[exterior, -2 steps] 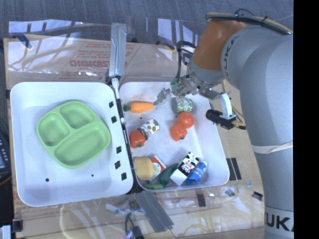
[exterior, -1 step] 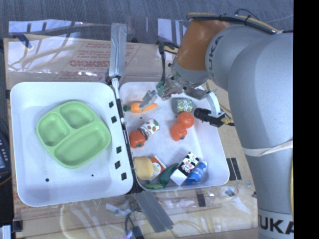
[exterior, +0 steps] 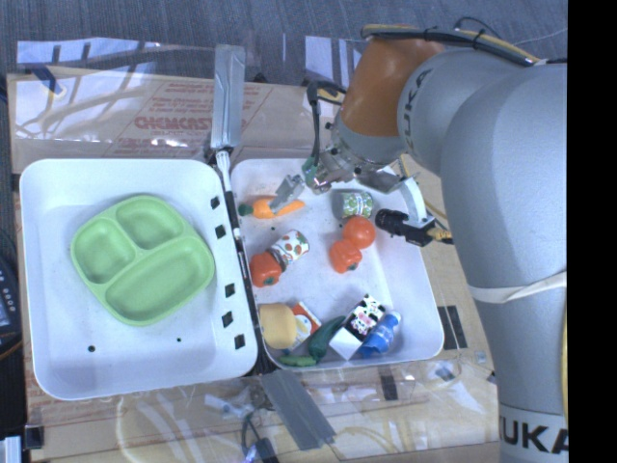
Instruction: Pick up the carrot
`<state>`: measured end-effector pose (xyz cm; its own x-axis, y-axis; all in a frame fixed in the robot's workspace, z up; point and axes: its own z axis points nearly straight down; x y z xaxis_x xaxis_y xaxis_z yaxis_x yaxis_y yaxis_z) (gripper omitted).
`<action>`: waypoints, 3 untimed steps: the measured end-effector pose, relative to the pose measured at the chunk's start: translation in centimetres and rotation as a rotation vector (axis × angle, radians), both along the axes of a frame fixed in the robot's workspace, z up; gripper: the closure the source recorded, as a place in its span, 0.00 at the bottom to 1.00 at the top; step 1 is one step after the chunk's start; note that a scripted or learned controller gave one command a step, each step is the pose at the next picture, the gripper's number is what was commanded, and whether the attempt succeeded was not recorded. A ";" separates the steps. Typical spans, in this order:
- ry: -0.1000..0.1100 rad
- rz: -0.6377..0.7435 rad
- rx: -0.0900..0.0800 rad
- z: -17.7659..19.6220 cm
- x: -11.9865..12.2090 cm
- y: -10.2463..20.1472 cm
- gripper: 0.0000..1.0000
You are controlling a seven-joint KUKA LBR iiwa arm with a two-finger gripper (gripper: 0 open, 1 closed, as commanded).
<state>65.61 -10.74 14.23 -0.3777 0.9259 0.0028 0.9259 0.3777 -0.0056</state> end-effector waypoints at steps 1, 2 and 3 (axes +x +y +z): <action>0.004 0.004 0.000 0.9 0.0 0.0 1.00; 0.004 0.004 0.000 0.9 0.0 0.0 0.00; 0.000 0.022 0.000 -1.1 0.0 0.3 0.00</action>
